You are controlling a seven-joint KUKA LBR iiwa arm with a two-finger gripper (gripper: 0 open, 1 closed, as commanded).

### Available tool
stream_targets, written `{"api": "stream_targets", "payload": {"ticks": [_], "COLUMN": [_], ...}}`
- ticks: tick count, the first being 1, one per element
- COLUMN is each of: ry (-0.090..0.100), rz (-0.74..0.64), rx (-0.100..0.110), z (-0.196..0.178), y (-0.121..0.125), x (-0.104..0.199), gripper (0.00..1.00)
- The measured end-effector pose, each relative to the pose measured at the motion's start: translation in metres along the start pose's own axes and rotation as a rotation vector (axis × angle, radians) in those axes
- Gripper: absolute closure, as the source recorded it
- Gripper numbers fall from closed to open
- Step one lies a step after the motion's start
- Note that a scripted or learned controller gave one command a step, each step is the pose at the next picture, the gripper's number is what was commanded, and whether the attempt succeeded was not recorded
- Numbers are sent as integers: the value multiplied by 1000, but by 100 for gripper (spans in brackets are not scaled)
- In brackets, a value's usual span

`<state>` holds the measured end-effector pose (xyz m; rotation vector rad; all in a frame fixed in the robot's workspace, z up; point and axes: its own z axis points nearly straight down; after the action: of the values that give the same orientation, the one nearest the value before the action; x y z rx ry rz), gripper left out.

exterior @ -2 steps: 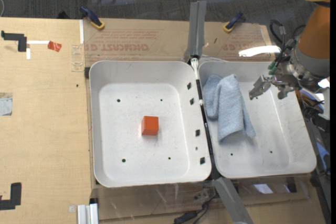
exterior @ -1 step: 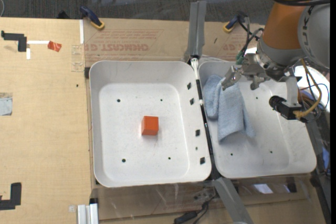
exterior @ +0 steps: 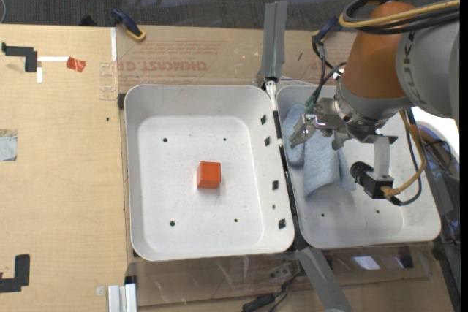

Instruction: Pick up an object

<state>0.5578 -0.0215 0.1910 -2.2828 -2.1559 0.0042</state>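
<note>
The shallow white plastic bin on the left, rounded at the corners and speckled on its floor with a few small dark holes, sits toward the near edge of the counter, whose surface is flat tan board. On that bin's floor, a little left of centre, rests a small orange-red cube, matte and sharp-edged, well apart from the arm. Beside it, touching along a dark hinged divider, lies the shallow white bin on the right. In the left part of that bin stands a pale blue-grey block of soft, foam-like material, its top fuzzy in texture and its near face slanted. The grey arm with its orange band reaches in from the right and bends down over the right bin, cables looping around the wrist. Its pincer hangs just above the far end of the blue-grey block; whether it is released or clenched cannot be told from this angle. Farther back, a clear plastic sheet with mirrored red lettering lies behind the bins.
</note>
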Motion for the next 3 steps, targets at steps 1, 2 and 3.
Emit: {"api": "stream_targets", "payload": {"ticks": [1, 2, 3], "ry": [-1, -1, -1], "rz": [372, 447, 574], "rx": [0, 2, 2], "z": [1, 0, -14], "y": [11, -35, -68], "x": [15, 56, 66], "gripper": [0, 0, 0]}}
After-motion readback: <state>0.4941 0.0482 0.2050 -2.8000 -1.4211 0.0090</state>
